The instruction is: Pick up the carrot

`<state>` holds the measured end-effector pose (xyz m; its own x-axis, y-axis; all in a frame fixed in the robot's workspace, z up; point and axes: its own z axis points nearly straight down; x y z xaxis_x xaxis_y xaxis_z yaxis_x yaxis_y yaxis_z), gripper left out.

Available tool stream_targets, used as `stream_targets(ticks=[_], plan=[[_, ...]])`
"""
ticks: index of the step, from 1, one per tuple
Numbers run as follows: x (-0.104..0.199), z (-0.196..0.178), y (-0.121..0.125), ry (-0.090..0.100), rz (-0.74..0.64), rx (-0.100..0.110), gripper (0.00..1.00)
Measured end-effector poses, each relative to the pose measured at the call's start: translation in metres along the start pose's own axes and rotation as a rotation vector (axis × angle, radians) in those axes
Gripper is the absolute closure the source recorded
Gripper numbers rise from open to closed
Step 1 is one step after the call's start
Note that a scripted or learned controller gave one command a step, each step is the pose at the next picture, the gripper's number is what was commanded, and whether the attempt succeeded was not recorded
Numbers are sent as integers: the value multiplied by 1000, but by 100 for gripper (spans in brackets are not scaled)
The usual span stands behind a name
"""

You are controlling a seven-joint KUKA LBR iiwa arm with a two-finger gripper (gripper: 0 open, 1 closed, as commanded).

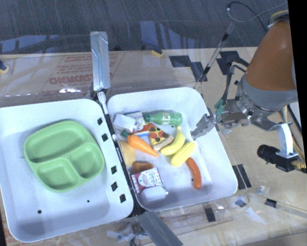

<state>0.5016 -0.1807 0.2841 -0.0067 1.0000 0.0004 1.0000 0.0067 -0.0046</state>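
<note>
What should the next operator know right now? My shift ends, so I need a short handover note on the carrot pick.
Gripper: at the right bin's right wall, above the floor, nothing visibly between its fingers; open or shut is unclear.
Orange tapered carrot: lying in the right white bin, left of centre, beside the pizza slice and two yellow bananas.
Green divided plate: in the left bin.
Done: nothing yet; carrot not lifted.
Left: move left over the carrot, descend, grasp, lift.

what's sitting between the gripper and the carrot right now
In the camera view, the two bananas and the pizza slice lie between the gripper and the carrot.
</note>
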Motion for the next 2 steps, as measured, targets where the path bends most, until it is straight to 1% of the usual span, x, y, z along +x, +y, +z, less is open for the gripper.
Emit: stream_targets(ticks=[1,2], plan=[[90,144,19,1,53,4,0],[88,186,77,-2,-82,-14,0]])
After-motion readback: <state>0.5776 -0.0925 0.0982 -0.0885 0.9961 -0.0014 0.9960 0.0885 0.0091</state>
